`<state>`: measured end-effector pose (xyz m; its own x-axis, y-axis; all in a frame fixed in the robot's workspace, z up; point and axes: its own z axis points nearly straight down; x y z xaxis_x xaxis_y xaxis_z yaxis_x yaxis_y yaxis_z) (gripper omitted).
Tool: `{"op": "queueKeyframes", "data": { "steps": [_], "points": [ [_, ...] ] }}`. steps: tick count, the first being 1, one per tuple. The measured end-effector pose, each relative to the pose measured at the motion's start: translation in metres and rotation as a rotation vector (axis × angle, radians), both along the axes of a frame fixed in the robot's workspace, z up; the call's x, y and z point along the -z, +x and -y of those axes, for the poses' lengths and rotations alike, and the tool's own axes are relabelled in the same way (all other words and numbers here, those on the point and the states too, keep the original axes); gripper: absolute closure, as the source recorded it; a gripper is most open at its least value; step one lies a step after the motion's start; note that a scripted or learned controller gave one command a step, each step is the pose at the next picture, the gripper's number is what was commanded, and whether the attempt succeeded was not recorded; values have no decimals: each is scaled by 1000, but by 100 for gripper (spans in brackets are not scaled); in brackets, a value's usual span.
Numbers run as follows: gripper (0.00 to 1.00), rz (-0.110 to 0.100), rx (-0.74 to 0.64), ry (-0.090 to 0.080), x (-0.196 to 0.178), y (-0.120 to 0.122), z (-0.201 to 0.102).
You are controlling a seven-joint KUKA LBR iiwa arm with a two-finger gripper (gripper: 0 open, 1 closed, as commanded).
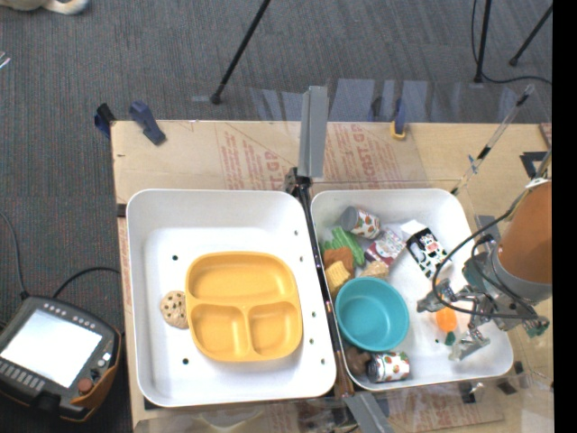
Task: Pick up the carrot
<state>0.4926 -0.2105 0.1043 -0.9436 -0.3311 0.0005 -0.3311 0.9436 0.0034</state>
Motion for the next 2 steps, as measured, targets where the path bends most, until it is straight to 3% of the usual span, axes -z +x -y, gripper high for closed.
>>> {"op": "queueKeyframes", "data": {
  "steps": [1,2],
  "points": [
    [0,-2,92,0,18,-7,2],
    [100,0,85,2,7,-5,-1]
  ]
}}
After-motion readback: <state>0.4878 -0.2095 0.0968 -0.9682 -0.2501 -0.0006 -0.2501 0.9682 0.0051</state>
